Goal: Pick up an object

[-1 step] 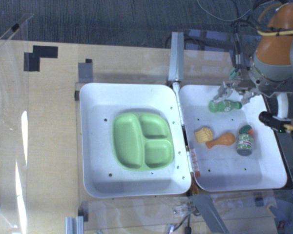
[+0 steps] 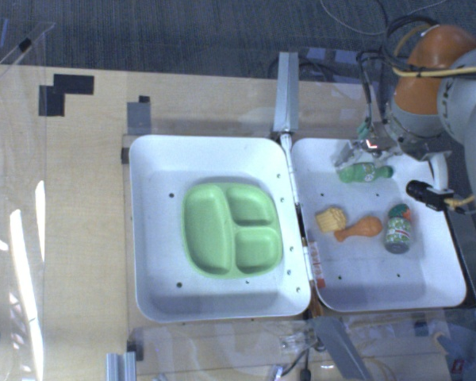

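Observation:
My gripper [image 2: 366,152] hangs over the far end of the right bin [image 2: 436,284], right above a green bottle [image 2: 365,173] that lies on its side. The bottle's far edge is partly covered by the gripper. Nearer the middle of the bin lie a small yellow object [image 2: 330,218] and, touching it, an orange drumstick-shaped toy [image 2: 360,228]. A green-labelled can [image 2: 398,228] rests at the right, close to the bin wall.
The left bin [image 2: 155,213] holds a green divided plate [image 2: 232,228]. A raised rim [image 2: 297,213] separates the two bins. The arm's grey body and orange band [image 2: 432,62] fill the upper right, with cables trailing behind.

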### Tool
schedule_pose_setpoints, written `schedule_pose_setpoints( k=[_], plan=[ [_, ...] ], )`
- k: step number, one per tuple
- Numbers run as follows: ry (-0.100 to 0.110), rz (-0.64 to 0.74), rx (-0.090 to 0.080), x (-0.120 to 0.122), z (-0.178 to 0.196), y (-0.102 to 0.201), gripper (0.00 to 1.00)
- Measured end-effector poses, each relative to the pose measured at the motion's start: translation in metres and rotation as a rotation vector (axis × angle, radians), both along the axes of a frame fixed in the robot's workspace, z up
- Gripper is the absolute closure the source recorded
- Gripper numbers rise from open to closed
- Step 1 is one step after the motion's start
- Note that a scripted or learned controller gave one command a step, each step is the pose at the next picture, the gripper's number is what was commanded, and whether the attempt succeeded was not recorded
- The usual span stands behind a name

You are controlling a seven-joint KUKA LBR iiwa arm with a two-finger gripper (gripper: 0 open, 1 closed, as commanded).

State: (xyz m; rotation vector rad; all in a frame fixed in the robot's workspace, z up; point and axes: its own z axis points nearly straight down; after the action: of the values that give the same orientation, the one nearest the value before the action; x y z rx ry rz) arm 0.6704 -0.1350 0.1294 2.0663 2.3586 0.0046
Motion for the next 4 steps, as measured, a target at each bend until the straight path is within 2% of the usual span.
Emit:
schedule_pose_setpoints(
  k=[1,2,3,4],
  plan=[
    [-0.001,-0.010,0.000,0.001,-0.042,-0.009,0.00],
    [-0.010,-0.006,-0.002,0.004,-0.028,-0.008,1.00],
    [-0.010,-0.006,-0.001,0.004,-0.028,-0.008,0.00],
    [-0.003,-0.027,0.001,-0.044,-0.041,0.001,0.00]
  ],
)
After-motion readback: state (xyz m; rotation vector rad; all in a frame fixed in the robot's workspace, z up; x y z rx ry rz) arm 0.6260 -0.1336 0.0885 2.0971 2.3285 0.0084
